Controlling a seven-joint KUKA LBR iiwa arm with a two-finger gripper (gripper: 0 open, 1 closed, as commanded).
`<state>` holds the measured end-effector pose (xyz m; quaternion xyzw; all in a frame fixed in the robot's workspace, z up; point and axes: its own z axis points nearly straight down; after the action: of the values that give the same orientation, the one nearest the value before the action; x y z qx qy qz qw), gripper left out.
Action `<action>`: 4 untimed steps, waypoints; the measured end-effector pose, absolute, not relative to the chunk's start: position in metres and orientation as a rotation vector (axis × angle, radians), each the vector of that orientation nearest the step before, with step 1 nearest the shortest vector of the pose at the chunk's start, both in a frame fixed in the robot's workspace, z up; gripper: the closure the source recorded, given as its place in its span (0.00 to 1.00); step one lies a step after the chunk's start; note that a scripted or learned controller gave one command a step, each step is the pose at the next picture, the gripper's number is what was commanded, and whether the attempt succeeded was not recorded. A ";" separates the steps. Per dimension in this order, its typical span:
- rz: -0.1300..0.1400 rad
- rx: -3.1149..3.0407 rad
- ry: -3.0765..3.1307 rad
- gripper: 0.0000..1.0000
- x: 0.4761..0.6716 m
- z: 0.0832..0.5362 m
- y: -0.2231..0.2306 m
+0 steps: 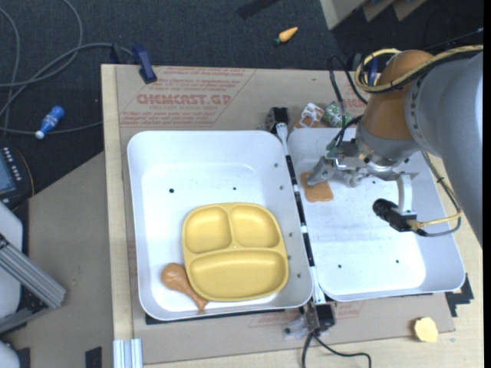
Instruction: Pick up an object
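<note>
I'm watching the arm (418, 106) reaching down into the right bin (383, 271), its claw (343, 169) hanging just over a small orange-brown piece (317, 189) lying near the wall shared with the left bin (153, 167). I cannot tell how the claw is set from this angle. Nothing is looking lifted yet: the piece is lying flat on the floor of the bin, so I'm judging the grab itself is still ahead. The yellow divided tray (234, 251) and the brown spoon-like thing (182, 280) are sitting in the left bin.
</note>
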<state>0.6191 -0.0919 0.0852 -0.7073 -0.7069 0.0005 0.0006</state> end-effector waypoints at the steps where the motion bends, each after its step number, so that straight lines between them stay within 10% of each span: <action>1: -0.003 -2.225 -2.226 0.00 0.656 0.085 -0.122; 2: -0.003 -2.223 -2.228 1.00 0.656 0.096 -0.120; 3: -0.001 -2.222 -2.227 0.00 0.655 0.095 -0.120; 4: 0.001 -2.218 -2.221 0.00 0.639 0.085 -0.100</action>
<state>0.6389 -0.0997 0.0845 -0.7067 -0.7075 0.0004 0.0012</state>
